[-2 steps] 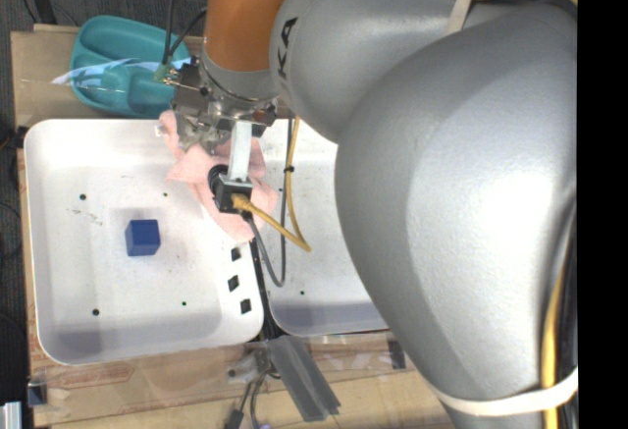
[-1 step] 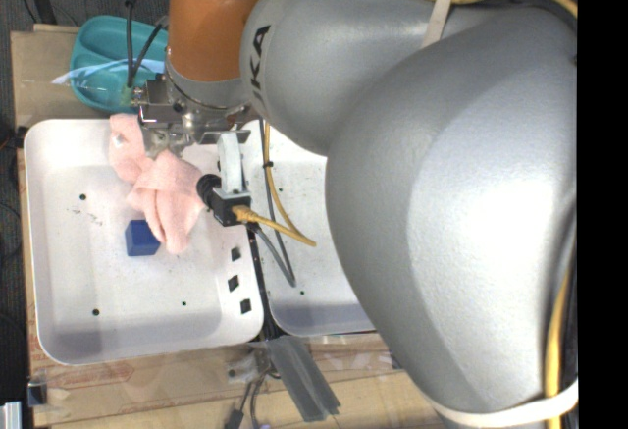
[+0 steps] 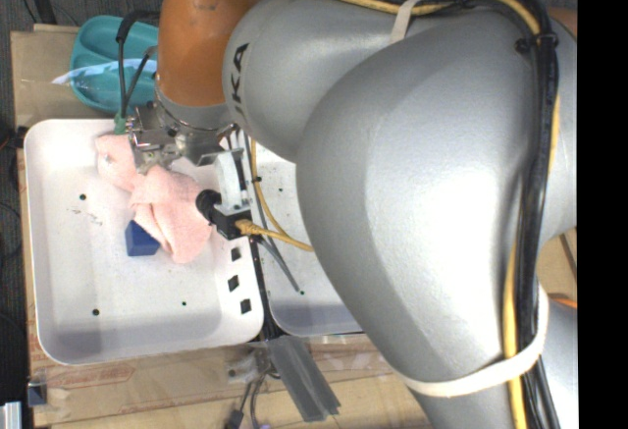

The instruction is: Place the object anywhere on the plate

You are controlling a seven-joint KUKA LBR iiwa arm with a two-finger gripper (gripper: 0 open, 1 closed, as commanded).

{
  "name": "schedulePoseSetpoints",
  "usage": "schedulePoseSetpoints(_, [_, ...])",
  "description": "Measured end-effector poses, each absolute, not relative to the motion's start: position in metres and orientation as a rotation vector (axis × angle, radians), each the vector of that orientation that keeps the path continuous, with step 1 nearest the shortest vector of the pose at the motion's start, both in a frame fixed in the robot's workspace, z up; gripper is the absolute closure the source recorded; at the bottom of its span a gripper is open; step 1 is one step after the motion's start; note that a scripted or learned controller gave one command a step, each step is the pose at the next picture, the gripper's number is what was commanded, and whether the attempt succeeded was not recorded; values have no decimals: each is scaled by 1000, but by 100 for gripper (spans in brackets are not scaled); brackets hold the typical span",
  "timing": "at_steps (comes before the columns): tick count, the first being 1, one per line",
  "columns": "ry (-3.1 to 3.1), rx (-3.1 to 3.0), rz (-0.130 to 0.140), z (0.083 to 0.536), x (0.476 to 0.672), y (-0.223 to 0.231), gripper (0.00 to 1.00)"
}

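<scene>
Nearest to the camera is the big grey arm, which covers most of the right and middle of the frame. Its orange band sits in the upper left part, and black and yellow cables run along the top of the arm. Below the orange band the wrist reaches down into the left white bin. The jaws are at the upper part of this bin, right at a pink cloth, but how they stand I cannot tell, because the wrist and the cloth hide them. The pink cloth lies crumpled in the upper middle of the left bin. A small blue block lies in the same bin, touching the lower left edge of the cloth. Behind the bin, at the upper left of the frame, a teal object stands on the wooden worktop. The right bin is mostly hidden under the arm.
</scene>
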State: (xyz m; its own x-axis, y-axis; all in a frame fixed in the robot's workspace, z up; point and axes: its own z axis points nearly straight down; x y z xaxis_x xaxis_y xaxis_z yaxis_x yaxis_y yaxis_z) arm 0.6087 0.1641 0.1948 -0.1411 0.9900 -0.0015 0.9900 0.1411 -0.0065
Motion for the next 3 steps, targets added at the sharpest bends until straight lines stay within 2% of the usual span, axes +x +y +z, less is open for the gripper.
schedulePoseSetpoints(1, [-2375,-2062,-25,111,556,199,100])
schedulePoseSetpoints(2, [-2501,-1900,3,178,587,193,100])
schedulePoseSetpoints(3, [-2653,-1682,2,166,656,175,100])
